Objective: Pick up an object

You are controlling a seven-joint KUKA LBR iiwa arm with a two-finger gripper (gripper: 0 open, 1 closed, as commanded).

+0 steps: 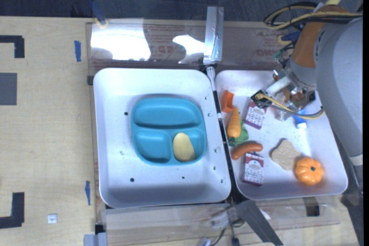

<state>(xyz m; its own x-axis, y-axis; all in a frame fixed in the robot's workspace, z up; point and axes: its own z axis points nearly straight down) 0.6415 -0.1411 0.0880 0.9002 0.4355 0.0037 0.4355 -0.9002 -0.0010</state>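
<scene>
The left bin (109, 173) holds a blue divided tray (155, 115); a yellow lump (183, 147) lies in its lower-right compartment. The right bin (336, 180) holds a pumpkin (309, 171), a bread slice (283, 154) just beside it, and a sausage (246, 149). The gripper (287, 99) hangs over this bin's far end.

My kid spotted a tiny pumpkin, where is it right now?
In the camera view, the pumpkin sits in the near right corner of the right-hand bin, just beside the bread slice.
</scene>
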